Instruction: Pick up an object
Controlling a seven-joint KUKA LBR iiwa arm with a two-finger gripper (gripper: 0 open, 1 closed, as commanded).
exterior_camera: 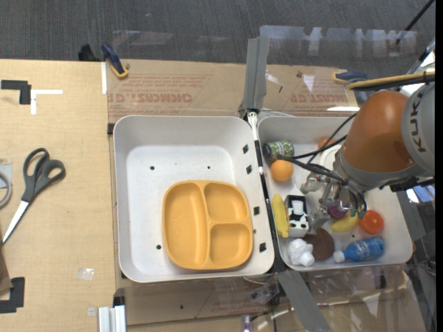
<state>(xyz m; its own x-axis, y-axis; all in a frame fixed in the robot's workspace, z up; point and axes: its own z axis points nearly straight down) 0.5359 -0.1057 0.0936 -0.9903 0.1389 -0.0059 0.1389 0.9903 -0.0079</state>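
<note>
The right bin (309, 122) holds several small objects: a green can (279, 149), an orange ball (281, 169), a yellow stick-shaped piece (279, 215), a black-and-white toy (297, 214), a white lump (302, 252), a brown round piece (321, 243), a blue bottle (363, 249), a red-orange ball (372, 221) and a yellow curved piece (344, 222). My gripper (331, 200) hangs low over the middle of this bin, just right of the black-and-white toy and above the brown piece. The orange wrist band hides the bin's back right part.
The left bin (173, 159) carries a yellow divided plate (206, 224). Scissors (34, 178) lie on the bench at the far left. Cardboard and a blue clamp (113, 59) sit behind the bins. Cables run across the right bin near the can.
</note>
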